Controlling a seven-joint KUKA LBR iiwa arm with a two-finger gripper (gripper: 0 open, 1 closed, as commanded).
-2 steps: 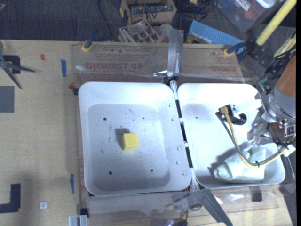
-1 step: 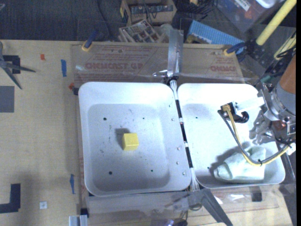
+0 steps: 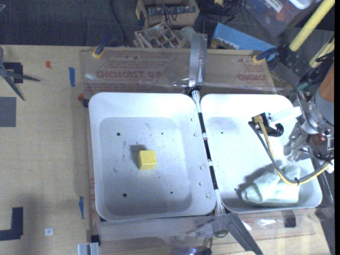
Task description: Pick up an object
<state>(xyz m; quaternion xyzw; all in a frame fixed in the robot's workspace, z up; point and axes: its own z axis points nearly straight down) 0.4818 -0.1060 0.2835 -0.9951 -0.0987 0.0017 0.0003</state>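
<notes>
A small yellow cube (image 3: 147,159) lies near the middle of the left bin (image 3: 106,116). In the front right corner of the right bin (image 3: 234,110) rests a crumpled white and pale green soft object (image 3: 270,190). My gripper (image 3: 298,147) hangs over the right side of the right bin, just above and behind the soft object. A yellow cable (image 3: 268,153) loops from a black bracket (image 3: 265,122) down across the soft object to the wrist. Nothing can be seen held in the gripper.
A clear plastic sheet and cardboard (image 3: 159,68) sit behind the bins. A metal strip (image 3: 197,57) runs along the divide between the bins. Clutter and cables (image 3: 164,9) lie beyond the bench's far edge.
</notes>
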